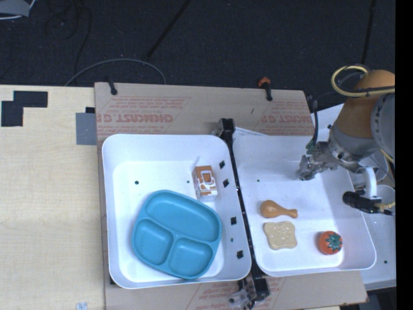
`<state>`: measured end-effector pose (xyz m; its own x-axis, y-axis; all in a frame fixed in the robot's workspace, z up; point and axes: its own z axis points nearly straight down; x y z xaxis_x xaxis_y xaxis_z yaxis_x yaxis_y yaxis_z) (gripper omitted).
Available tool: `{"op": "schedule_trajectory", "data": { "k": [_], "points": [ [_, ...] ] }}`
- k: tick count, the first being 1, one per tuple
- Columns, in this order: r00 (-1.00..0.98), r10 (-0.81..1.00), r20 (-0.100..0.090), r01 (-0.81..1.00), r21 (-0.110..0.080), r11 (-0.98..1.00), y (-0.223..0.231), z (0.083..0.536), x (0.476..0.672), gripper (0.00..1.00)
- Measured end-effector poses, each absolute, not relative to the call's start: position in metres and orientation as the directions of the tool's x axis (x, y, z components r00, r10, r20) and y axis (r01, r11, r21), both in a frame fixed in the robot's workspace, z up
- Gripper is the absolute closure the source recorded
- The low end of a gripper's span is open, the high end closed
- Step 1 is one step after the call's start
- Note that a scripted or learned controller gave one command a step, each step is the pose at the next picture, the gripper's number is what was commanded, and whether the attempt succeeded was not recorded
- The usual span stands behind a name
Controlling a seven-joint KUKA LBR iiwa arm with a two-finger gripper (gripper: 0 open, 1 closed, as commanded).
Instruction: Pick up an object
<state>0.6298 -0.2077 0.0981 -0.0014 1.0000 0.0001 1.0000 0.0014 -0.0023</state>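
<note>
Camera view: gripper (312, 167) over right bin (352, 263), finger state unclear; chicken drumstick (278, 208) near

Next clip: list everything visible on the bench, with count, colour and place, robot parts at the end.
bins: 2, white, side by side on the bench
divided plate: 1, blue, three compartments, lower part of the left bin
small carton: 1, white with orange print, left bin, just above the plate's upper right edge
toy drumstick: 1, orange-brown, middle of the right bin
toast slice: 1, tan, right bin, directly below the drumstick
tomato: 1, red with green top, right bin, lower right corner
cardboard sheet: 1, brown with red print, under both bins
arm: 1, grey with orange band, reaching in from the right
tool: 1, metallic, low over the right bin's upper area, above the drumstick
</note>
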Motion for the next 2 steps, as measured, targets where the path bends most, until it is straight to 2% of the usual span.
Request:
{"op": "schedule_trajectory", "data": {
  "k": [1,2],
  "points": [
    [0.002,1.0,-0.001,1.0,0.004,-0.002,-0.207,0.16,0.625,1.0],
    [0.002,1.0,-0.002,1.0,0.003,-0.002,-0.21,0.204,0.624,1.0]
  ]
}}
